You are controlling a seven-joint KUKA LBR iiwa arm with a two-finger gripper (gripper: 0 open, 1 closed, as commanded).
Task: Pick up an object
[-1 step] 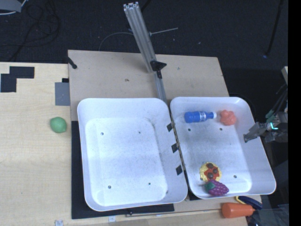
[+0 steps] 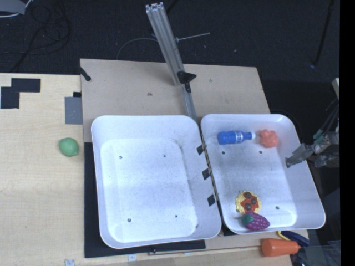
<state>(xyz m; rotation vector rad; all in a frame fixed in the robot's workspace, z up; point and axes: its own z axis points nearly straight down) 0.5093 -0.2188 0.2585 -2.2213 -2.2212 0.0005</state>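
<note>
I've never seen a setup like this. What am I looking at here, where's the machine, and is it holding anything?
This is a single camera fixed above a workbench, looking down at a slant. Two shallow white bins sit side by side. The left bin has nothing visible inside it. The right bin holds a blue bottle lying on its side, an orange-red lump next to it, and, near the front, a yellow toy touching a purple grape-like toy. The machine is a robot arm reaching in from the right; its gripper, a two-finger claw, hangs at the right bin's right rim. Nothing is seen between its fingers. Outside the bins lie a green ball and an orange object.
</note>
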